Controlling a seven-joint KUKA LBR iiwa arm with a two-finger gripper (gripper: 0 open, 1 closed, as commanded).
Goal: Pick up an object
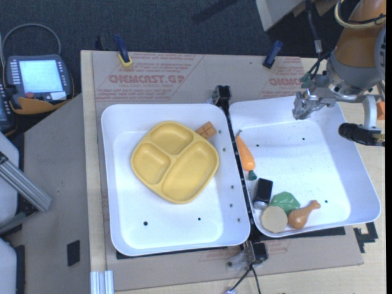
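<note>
Cardboard-topped bench (pixel 184 72), dark carpet beyond

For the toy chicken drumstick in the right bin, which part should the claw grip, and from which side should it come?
Grip the chicken drumstick on its thin bone end, which points up and right into bare bin floor. Come from straight above, probably with the claw closing across the shaft. The thick end lies against the round beige piece and the green toy, so there is little room there.
</note>
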